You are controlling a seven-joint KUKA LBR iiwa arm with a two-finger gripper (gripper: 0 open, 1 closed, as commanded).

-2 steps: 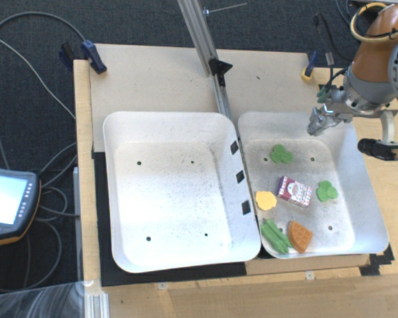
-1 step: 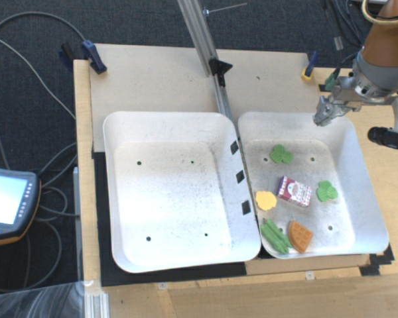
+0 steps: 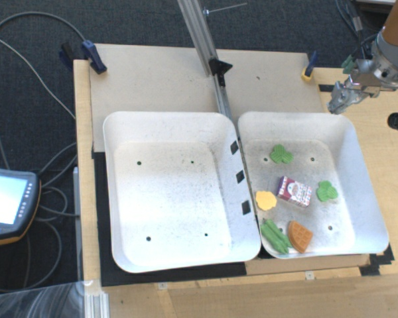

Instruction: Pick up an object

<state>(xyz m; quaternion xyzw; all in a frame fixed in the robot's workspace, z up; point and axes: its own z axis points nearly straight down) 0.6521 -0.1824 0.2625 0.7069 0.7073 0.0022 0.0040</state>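
Hand: the hand (image 3: 339,101) hangs at the upper right of the view, just past the far right corner of the right bin (image 3: 365,177), over the desk (image 3: 152,78) rather than over the bin floor. Whether it is open or closed cannot be told; nothing is seen in its hold.
Arm: the arm (image 3: 393,52) comes in from the right edge, grey above the hand.
Objects: six small things lie in the right bin, all nearer the viewer than the hand and well apart from it.
Nearest to hand: a green piece (image 3: 281,154) near the bin's middle top.
Box: a small purple and white box (image 3: 294,191) lies tilted at the centre.
Right of box: a second green piece (image 3: 327,191), just beside the box.
Left of box: a yellow piece (image 3: 266,201), near the bin's left wall.
Front: a long green piece (image 3: 274,235) and an orange wedge (image 3: 300,236) lie side by side against the near rim.
In the way: the bin's raised far rim lies between the hand and the objects.
Left bin: the left bin (image 3: 119,138) sits beside the right one.
Pole: a metal pole (image 3: 199,38) slants down to the gap between the bins.
Clamps: blue clamps (image 3: 93,55) grip the desk's far edge.
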